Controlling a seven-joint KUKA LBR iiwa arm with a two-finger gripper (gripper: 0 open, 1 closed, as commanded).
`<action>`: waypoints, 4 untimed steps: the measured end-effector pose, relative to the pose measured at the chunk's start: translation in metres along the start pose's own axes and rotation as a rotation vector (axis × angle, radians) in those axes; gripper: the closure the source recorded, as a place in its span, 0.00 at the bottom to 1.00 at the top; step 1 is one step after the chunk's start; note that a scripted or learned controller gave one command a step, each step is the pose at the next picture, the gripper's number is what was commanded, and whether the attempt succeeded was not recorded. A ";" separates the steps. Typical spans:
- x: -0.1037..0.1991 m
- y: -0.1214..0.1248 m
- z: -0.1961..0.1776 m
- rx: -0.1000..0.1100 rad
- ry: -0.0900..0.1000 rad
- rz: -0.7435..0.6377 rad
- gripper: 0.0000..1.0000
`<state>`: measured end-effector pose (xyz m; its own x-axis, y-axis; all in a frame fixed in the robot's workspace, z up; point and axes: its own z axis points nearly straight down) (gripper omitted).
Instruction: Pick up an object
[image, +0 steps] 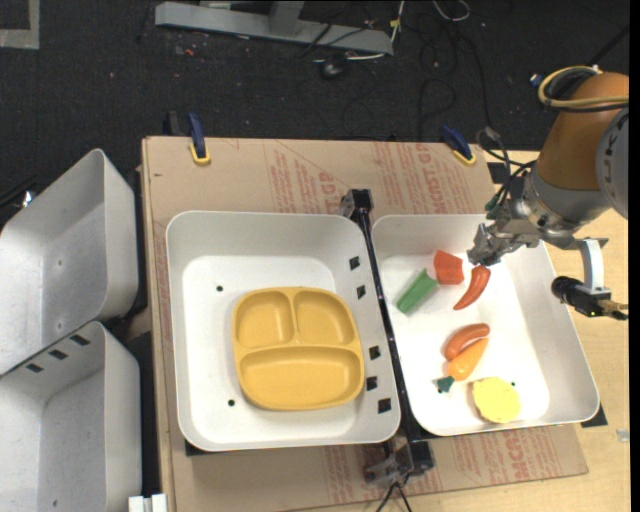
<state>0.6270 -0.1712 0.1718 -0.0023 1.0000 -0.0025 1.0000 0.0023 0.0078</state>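
Pretty clearly a robotics lab setup, not anyone's kitchen. The counter (300, 170) is a raw board held down with blue clamps (198, 138), cables (440, 90) trail across the dark floor (90, 90), spare white bins (60, 300) are stacked off to the side, and the food is toy plastic veg (466, 350).

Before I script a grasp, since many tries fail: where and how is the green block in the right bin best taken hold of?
Grip the green block across its narrow width, near the middle, coming straight down from above. It lies flat and slanted in the right bin, long sides bare, though the red block sits close to its upper end. The gripper hangs just beyond that.
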 end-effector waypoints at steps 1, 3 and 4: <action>-0.006 0.009 -0.060 0.000 -0.001 0.000 1.00; 0.051 0.003 -0.116 0.008 0.002 -0.004 1.00; 0.103 -0.009 -0.098 0.011 0.004 -0.005 1.00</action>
<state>0.6172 -0.0685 0.2690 -0.0070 1.0000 0.0019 1.0000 0.0070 -0.0036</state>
